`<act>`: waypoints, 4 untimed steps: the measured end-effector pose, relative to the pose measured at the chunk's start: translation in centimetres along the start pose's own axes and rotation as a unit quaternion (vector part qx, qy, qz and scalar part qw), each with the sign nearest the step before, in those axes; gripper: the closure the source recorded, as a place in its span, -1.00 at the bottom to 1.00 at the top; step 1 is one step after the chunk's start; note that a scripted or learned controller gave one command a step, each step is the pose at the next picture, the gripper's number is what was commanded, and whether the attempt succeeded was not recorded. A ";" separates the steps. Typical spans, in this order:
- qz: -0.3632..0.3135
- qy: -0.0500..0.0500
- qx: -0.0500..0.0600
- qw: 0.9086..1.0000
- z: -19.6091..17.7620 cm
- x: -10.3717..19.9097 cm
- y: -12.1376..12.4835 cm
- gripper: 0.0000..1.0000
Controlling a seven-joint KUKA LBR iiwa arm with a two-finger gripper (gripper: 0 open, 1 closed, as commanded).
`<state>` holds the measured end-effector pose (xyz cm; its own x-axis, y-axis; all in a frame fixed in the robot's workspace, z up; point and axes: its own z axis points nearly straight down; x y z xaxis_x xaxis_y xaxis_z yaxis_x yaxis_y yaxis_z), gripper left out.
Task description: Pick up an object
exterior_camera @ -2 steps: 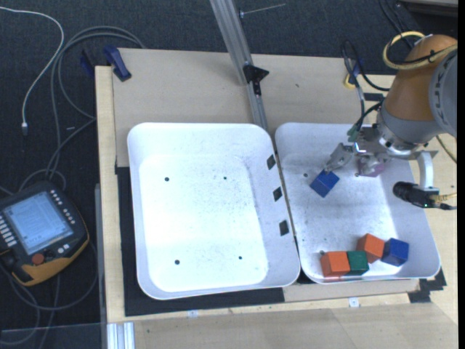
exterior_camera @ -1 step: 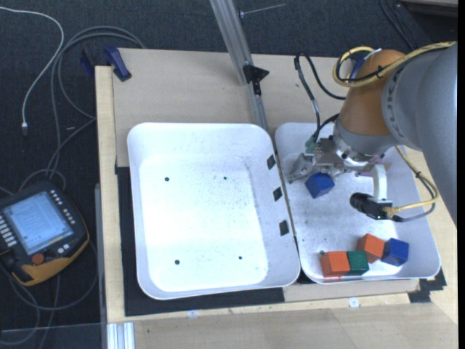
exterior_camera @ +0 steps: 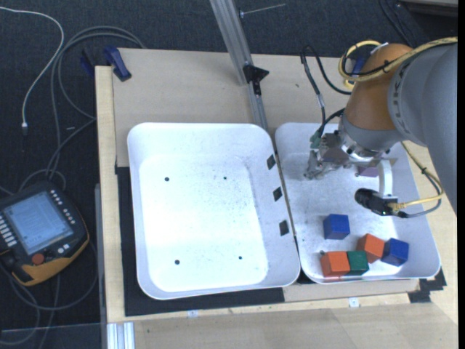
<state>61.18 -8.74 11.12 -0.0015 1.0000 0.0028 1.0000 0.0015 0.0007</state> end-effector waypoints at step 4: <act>0.001 0.000 0.003 1.000 1.2 -2.2 -12.3 -1.00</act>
<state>48.87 -10.98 9.92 0.0003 1.0000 0.0034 1.0000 -0.0003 -0.0053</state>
